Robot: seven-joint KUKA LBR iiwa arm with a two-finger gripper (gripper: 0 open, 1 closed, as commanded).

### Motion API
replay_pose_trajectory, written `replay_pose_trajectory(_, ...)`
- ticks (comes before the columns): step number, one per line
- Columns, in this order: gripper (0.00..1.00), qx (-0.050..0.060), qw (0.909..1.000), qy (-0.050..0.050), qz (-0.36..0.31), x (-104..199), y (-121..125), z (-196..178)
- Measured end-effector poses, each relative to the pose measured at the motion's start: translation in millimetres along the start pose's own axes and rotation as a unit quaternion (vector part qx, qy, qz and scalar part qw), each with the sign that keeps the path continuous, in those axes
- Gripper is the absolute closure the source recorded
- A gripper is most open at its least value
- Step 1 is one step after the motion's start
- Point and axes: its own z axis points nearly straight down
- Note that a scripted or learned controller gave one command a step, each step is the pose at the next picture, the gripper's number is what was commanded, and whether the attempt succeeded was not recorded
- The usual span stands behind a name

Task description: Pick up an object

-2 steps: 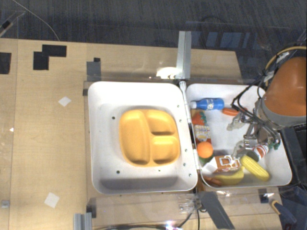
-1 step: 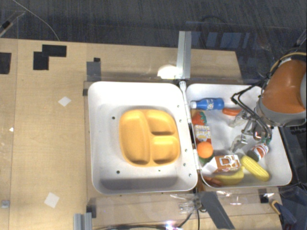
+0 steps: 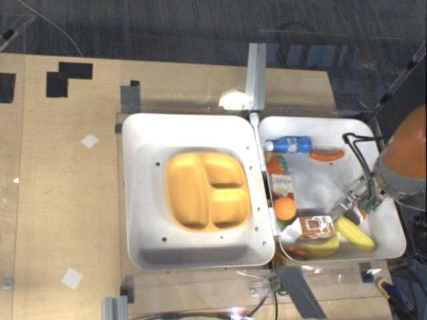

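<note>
Yellow corn (image 3: 355, 235) lies lower right in right bin (image 3: 313, 129), hand (image 3: 351, 204) low just above it, grip unclear, likely lining up a pick.

Even, bright overhead light. Soft shadow along left bin (image 3: 143, 179) near wall, far left of gripper (image 3: 351, 205). Slight blur; glare spot beyond bins.

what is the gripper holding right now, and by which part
It cannot be told. The gripper sits low in the right bin, just above the corn cob, but the view is too small to show anything held.
</note>
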Motion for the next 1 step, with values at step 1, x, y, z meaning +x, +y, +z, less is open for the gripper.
replay_pose_trajectory(1,0.00,0.000,0.9917,0.001,0.129,-3.7,115.8,1.6)
